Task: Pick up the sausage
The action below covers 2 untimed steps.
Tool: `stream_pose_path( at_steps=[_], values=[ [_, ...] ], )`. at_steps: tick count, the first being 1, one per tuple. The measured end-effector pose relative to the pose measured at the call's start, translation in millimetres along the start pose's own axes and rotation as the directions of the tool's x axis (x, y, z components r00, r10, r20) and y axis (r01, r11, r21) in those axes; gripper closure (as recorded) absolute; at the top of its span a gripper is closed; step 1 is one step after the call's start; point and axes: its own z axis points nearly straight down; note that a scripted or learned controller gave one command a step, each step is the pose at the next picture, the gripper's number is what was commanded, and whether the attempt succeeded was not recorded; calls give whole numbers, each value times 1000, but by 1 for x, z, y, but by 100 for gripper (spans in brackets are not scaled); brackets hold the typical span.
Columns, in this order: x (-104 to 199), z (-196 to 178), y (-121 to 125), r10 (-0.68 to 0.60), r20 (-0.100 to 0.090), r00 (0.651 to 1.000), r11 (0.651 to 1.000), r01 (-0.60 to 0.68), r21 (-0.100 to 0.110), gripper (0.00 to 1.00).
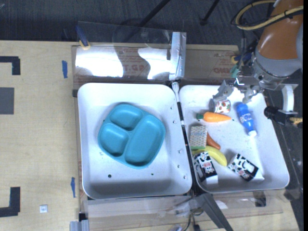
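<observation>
Two bins sit side by side on the bench (33, 129). The left bin (91, 177) holds a divided plate (131, 134) near its middle. The right bin (274, 170) holds the rest. At its far end the hand (236, 91) hangs over a small carton (222, 105). The carrot (216, 118) lies just in front of that carton, with the bottle (245, 119) to its right. Nearer the viewer, by the bin's left wall, a wafer (198, 136) lies beside the sausage (212, 141), with the banana (214, 155) in front of them. Two cartons lie nearest: one (206, 168) left, one (243, 167) right.
</observation>
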Motion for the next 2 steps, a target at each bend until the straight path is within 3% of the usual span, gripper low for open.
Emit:
stream_pose_path(
  at_steps=[1,2],
  values=[
    [-9,-91,12,-250,3,968,968,250,-4,0],
    [28,-83,-91,-125,0,992,992,125,0,0]
  ],
)
